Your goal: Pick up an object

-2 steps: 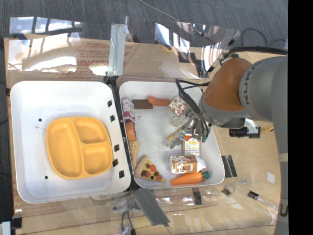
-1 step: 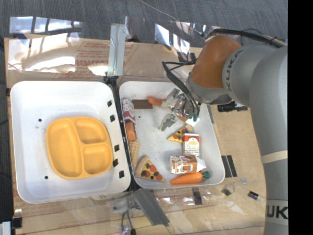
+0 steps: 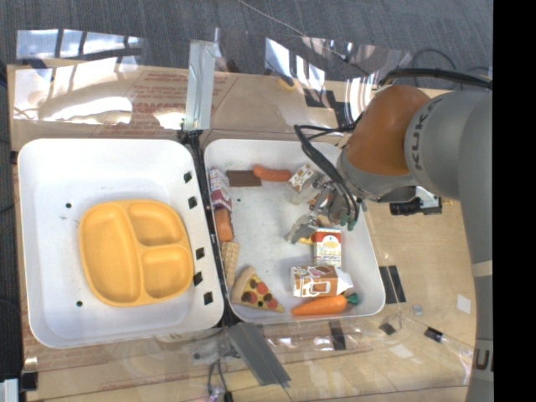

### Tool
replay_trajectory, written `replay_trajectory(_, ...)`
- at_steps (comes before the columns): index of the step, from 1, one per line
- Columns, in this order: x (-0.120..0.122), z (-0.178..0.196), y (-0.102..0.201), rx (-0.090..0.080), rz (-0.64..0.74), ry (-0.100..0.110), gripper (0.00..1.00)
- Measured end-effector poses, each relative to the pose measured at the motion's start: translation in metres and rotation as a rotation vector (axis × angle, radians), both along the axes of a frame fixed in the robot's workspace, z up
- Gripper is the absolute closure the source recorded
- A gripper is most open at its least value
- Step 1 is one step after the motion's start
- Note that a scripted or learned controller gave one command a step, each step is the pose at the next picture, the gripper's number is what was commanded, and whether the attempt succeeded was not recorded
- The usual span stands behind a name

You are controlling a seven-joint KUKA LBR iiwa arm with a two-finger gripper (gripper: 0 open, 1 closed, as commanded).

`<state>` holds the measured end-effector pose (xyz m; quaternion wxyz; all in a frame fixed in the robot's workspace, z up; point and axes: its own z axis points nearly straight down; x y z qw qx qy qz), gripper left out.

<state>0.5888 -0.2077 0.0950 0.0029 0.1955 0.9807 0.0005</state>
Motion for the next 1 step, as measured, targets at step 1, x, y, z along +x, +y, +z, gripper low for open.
replay_trajectory(1, -0.0364, -0.0006, 0.0007, 0.000, -0.027, 0.000, 0.00)
